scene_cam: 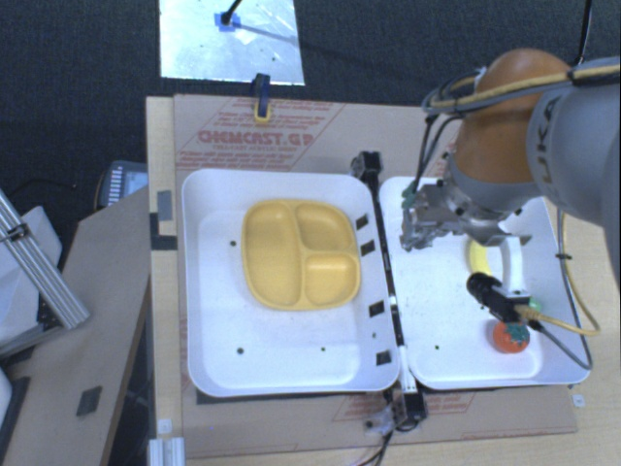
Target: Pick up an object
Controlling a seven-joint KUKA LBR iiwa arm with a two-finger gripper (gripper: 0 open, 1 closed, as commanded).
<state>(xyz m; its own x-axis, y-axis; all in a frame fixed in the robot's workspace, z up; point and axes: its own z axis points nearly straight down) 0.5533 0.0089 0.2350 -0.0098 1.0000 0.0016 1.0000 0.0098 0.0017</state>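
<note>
My gripper [419, 229] hangs over the upper left part of the right bin [437, 357], close to the divider between the bins. A yellow object [477, 257] lies just right of it, mostly hidden under the wrist. A small orange-red object with a green top [510, 339] rests near the bin's lower right corner. I see nothing held in the gripper.
The left bin [213, 348] holds a yellow divided plate [299, 253] at its centre. The grey arm with its orange band [514, 115] covers the upper right of the right bin. A cardboard sheet [262, 129] lies under both bins.
</note>
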